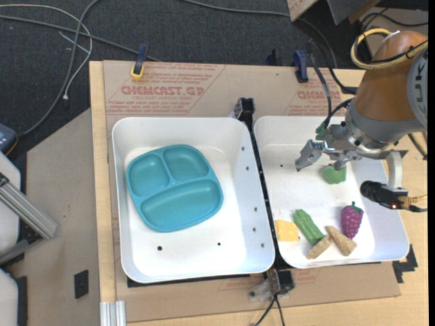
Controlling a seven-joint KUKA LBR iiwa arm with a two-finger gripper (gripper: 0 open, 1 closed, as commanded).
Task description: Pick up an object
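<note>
My gripper [324,160] hangs over the back half of the right bin [285,131], its two grey fingers spread open. A small light-green object [334,175] lies on the bin floor just in front of the fingers, close to the right one; nothing is clamped between them. Along the right bin's front edge lie a yellow piece [287,231], a dark green pickle-like toy [308,225], two tan sticks [330,243] and a purple bunch of grapes [351,219].
The left bin [129,134] holds a teal divided plate [175,186]. A black divider [257,172] runs between the bins. Bare white floor shows at the right bin's back left.
</note>
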